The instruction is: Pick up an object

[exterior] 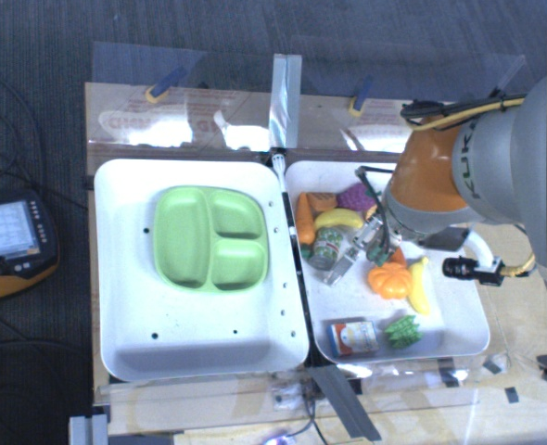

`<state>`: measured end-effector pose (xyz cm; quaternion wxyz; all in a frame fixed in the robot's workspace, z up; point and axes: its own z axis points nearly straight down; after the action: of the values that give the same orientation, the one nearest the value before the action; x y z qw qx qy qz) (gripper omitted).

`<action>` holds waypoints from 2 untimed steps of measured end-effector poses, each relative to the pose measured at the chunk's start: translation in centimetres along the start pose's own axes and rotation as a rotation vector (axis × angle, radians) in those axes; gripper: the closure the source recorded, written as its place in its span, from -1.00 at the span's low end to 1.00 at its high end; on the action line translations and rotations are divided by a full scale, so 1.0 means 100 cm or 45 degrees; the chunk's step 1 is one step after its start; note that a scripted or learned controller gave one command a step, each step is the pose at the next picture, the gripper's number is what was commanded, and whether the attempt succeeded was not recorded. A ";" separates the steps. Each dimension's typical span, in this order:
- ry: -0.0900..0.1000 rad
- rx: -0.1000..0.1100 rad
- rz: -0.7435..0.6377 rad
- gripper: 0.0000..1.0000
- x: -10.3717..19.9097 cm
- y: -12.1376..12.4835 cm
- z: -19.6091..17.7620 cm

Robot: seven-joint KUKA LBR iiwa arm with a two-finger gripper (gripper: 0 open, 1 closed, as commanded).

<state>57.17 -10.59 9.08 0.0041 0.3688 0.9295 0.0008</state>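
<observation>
A: Quick pass. Two white bins on the table (102,123). Left bin (134,341) has a green divided plate (209,237), three compartments, sitting up toward the far half.

B: Right bin (459,336)?

A: Cluttered. Far side: orange carrot (304,217) along the left wall, purple thing (353,197) like a cabbage or grapes, yellow banana (337,219) just in front of it. Small can (327,245) with a green label right under the banana, touching it.

B: Near side?

A: Orange pepper-like piece (389,279) mid bin, a second yellow piece (418,286) touching its right side. Near wall: a can on its side (352,336), red and white label, with a green leafy item (403,330) just beside it on the right.

B: Arm?

A: Grey arm (510,160) with the orange band comes in from the right, over the far right part of the right bin. End effector (355,251) is low, between the green-label can and the orange piece, angled toward the can.

B: Holding anything?

A: Can't tell. Silver parts blur together next to the can; whether it's open or closed isn't readable, and nothing is clearly gripped. All items look to be resting in the bin.

B: Outside the bins?

A: Handheld pendant (9,239) with a screen on the floor at left, yellow clips on the far edge of the table.
</observation>
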 end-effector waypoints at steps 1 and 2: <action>-0.008 -0.005 0.024 -1.00 0.017 -0.049 -0.001; -0.009 -0.005 0.068 -1.00 -0.033 0.041 0.001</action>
<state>62.41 -9.91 9.06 0.0083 0.3935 0.9193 0.0014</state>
